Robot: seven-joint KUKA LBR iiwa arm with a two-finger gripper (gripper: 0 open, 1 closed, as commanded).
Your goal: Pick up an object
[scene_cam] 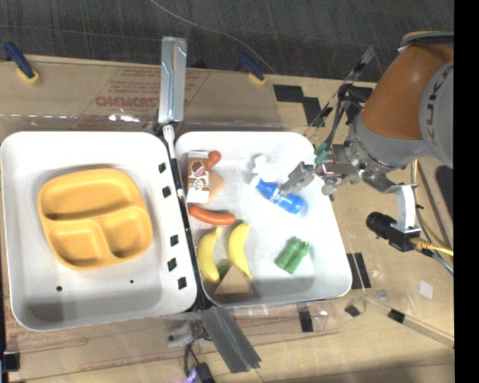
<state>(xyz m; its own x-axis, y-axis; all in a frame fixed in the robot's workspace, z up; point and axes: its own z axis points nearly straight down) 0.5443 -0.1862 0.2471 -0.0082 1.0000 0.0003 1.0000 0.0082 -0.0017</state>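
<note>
1. Lying flat behind the two bins, a brown cardboard sheet (136,90) carries red printing; the lettering is too small and faint to read.
2. Small carton (197,174), right bin, near its left wall: brown and white label with a picture on it, text illegible.
3. Left bin (16,214): white, shallow. It holds one yellow divided tray (94,216) with three compartments.
4. Right bin (335,250): white, shallow. Contents follow.
5. Blue bottle (281,197) with a white top, lying tilted in the upper middle of the right bin. No label can be made out.
6. Orange sausage-shaped piece (211,215), just below the carton.
7. Two bananas (223,251), side by side near the front of the right bin.
8. Green object (292,255), right of the bananas and apart from them.
9. Claw (298,177): reaches in from the right, its tip at the bottle's upper right end. Whether its fingers are spread or pressed together cannot be told.
10. Arm: grey, with an orange band (403,94) above the wrist.
11. Table (399,341): light wood-coloured surface with black tape marks (359,270) and cables at the right.
12. Blue clamps (20,61) grip the cardboard's far edge. Dark carpeted floor (80,6) lies beyond.
</note>
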